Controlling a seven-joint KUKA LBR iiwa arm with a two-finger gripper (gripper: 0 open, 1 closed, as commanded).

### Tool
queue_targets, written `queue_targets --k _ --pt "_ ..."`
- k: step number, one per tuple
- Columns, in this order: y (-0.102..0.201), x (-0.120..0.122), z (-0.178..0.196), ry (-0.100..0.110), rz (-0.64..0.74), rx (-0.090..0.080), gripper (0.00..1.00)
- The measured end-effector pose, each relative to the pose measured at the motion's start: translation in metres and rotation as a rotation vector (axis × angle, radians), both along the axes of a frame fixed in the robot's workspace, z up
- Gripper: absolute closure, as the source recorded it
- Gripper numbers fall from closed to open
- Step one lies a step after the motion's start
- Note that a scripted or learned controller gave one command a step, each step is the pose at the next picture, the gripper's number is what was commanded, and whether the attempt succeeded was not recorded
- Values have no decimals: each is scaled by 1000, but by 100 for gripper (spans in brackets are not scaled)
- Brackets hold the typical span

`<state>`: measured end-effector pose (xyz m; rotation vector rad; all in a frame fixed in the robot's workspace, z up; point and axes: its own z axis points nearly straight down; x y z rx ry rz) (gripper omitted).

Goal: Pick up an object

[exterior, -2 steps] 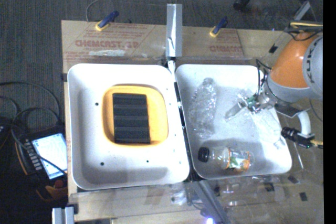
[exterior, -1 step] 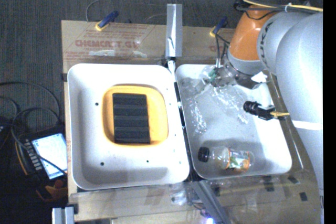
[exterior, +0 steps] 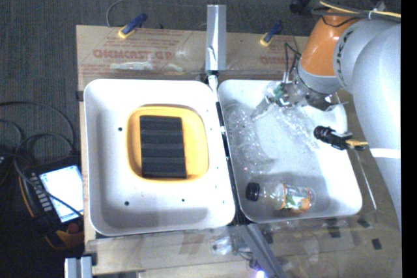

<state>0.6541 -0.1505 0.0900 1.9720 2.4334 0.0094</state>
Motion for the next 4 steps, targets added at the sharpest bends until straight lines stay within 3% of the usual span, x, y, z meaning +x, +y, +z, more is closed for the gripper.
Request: queue_targets --k 1,2,3,4 --pt "-63 0 65 11 -115 -2 0" --pt "-67 -30 177 11 -151 -1 0" --pt "-36 -117 120 14 -75 2 0" --pt "-48 -170 89 12 192 1 0"
